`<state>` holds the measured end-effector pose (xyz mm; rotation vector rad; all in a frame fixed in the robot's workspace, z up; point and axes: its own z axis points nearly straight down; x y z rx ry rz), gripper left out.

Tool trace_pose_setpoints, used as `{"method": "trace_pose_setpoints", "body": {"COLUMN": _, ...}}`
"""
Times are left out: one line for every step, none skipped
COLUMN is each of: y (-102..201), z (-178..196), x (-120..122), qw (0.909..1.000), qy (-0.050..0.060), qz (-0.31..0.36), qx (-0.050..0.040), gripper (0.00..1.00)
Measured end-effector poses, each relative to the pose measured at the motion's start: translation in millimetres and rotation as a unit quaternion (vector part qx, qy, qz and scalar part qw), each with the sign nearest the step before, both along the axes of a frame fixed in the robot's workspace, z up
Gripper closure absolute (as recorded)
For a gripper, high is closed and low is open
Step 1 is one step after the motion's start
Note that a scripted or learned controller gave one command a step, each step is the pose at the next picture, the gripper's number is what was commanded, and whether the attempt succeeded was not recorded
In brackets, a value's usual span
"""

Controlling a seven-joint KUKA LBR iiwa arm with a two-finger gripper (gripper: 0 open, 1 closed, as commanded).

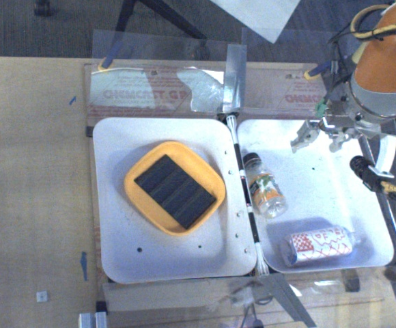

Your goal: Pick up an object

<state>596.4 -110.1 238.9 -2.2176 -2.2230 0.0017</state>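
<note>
Metal hand [319, 137], seemingly open, above right bin [334, 190]

you have 2 white bins [116, 251]. left: yellow-orange dish [138, 195] with dark ribbed panel [175, 191]. right: clear bottle [263, 187], black cap, orange label; red-and-white checked bottle [319, 244]. arm [382, 60] orange-banded grey.

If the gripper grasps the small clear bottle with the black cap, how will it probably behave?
The small clear bottle lies on its side against the right bin wall, so it may roll when nudged. Its smooth, round, clear body probably slips between fingers. It looks small, likely light.
</note>
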Motion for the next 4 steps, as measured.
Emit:
{"method": "trace_pose_setpoints", "body": {"y": 14, "z": 2, "x": 14, "qw": 0.9988, "qy": -0.003, "qz": 0.049, "qx": -0.001, "gripper": 0.0}}
{"method": "trace_pose_setpoints", "body": {"y": 14, "z": 2, "x": 14, "qw": 0.9988, "qy": -0.003, "qz": 0.049, "qx": -0.0009, "gripper": 0.0}}
{"method": "trace_pose_setpoints", "body": {"y": 14, "z": 2, "x": 14, "qw": 0.9988, "qy": -0.003, "qz": 0.049, "qx": -0.0009, "gripper": 0.0}}
{"method": "trace_pose_setpoints", "body": {"y": 10, "z": -98, "x": -35, "qw": 0.9982, "qy": -0.008, "qz": 0.059, "qx": -0.0039, "gripper": 0.0}}
